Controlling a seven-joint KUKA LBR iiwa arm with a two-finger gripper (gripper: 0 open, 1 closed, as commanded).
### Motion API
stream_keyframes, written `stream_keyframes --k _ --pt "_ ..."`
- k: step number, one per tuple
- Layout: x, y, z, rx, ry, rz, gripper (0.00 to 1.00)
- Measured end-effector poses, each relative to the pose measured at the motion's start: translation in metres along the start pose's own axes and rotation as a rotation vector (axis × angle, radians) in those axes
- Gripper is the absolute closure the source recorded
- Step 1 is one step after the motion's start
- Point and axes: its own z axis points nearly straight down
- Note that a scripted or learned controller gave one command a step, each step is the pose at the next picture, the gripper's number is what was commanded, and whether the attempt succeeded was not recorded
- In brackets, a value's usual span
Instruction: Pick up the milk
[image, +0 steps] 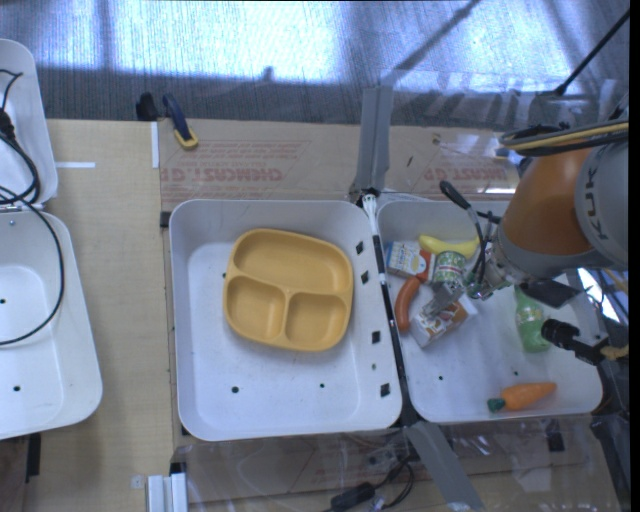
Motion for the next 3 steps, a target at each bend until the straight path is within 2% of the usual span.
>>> stream_keyframes --k 1,2,3 --pt "0.023 -0.035 0.0 -0.005 0.003 0.108 0.0" --pt "0.02 -0.032 -0.015 -0.015 -0.007 0.111 1.0" --pt "0.021 -0.034 -0.012 -0.01 -0.003 0.11 0.0"
